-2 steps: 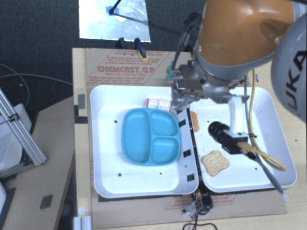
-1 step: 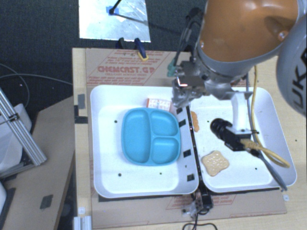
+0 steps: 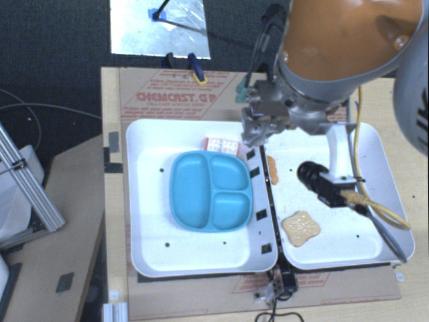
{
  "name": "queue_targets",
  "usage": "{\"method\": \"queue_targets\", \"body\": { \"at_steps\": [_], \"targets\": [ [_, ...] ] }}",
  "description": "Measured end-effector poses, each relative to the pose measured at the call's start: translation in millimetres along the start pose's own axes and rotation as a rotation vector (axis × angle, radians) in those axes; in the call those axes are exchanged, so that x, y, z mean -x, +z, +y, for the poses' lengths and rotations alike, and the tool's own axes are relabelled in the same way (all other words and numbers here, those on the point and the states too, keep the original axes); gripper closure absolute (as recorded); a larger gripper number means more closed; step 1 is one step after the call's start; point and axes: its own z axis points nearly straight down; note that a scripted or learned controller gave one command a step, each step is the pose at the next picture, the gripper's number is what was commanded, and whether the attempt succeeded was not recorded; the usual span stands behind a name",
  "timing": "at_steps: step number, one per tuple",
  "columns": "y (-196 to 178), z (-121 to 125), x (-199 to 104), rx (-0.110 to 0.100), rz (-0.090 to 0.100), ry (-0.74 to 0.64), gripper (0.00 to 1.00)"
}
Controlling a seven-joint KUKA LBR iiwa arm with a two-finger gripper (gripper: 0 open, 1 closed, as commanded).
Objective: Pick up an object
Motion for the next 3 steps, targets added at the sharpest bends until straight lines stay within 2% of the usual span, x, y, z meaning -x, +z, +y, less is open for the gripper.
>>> {"method": "queue_targets", "body": {
  "at_steps": [1, 2, 3],
  "targets": [
    [78.4, -9.5, 26.0, -0.020, -0.006, 0.036, 1.00],
    [63.9, -7.7, 24.6, -0.010, -0.003, 0.029, 1.00],
    [-32.0, -5.4, -20.7, -0.002, 0.002, 0.025, 1.00]
  ]
}}
